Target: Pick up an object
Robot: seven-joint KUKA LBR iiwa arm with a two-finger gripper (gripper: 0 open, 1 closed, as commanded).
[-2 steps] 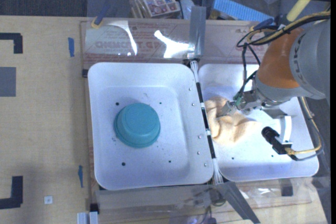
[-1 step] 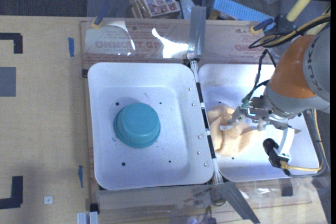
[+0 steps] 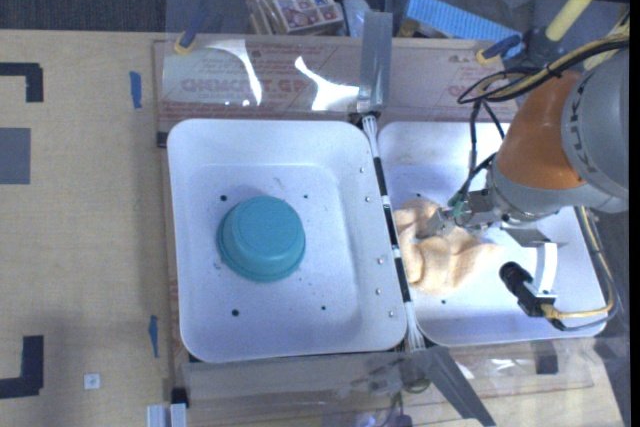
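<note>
Gripper (image 3: 440, 223) is sitting low in the right bin (image 3: 440, 150), tip resting at the upper edge of a tan, soft-looking lump (image 3: 445, 260), possibly cloth or plush. The lump is lying directly below and slightly forward of the tip, touching it, pressed near the divider between bins; its long axis is running roughly along that divider. Jaw state: cannot tell, the wrist is hiding it. A smooth teal bowl (image 3: 262, 237), inverted and round, is resting well beyond the tip in the left bin (image 3: 200, 155).
</note>
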